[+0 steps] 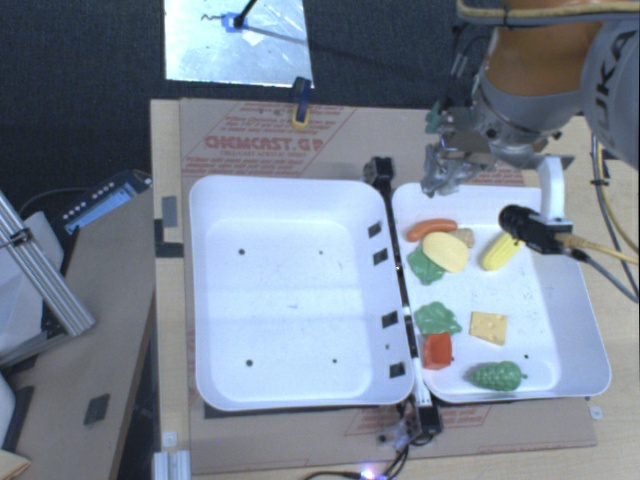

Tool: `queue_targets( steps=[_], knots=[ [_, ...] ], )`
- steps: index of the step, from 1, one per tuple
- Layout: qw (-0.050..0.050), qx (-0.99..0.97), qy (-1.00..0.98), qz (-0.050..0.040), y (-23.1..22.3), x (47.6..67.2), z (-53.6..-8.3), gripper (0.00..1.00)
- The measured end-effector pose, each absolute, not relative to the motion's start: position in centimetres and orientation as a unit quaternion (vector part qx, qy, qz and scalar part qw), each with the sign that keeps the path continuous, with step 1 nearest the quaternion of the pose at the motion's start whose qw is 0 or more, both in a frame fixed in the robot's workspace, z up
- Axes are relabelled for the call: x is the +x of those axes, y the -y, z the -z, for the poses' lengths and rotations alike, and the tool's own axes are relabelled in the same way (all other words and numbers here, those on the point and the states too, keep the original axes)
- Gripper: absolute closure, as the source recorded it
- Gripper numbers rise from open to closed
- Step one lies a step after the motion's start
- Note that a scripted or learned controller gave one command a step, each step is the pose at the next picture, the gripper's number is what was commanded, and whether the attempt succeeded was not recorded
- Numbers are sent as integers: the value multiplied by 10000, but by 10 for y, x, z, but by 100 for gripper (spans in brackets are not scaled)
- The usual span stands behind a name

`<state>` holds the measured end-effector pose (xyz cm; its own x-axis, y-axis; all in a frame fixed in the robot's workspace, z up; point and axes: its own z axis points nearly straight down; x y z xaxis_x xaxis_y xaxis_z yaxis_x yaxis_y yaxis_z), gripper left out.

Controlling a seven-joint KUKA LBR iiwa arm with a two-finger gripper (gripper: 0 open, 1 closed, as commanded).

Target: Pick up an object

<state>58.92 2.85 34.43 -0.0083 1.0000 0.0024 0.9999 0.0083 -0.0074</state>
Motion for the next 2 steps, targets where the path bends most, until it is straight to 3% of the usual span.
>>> queue_targets(
  steps=[1, 2],
  knots=[
    [-49, -7047, 7095, 44, -32, 672, -404, 100],
    [44, -7042, 7100, -37, -81, 598, -295, 100]
  ],
)
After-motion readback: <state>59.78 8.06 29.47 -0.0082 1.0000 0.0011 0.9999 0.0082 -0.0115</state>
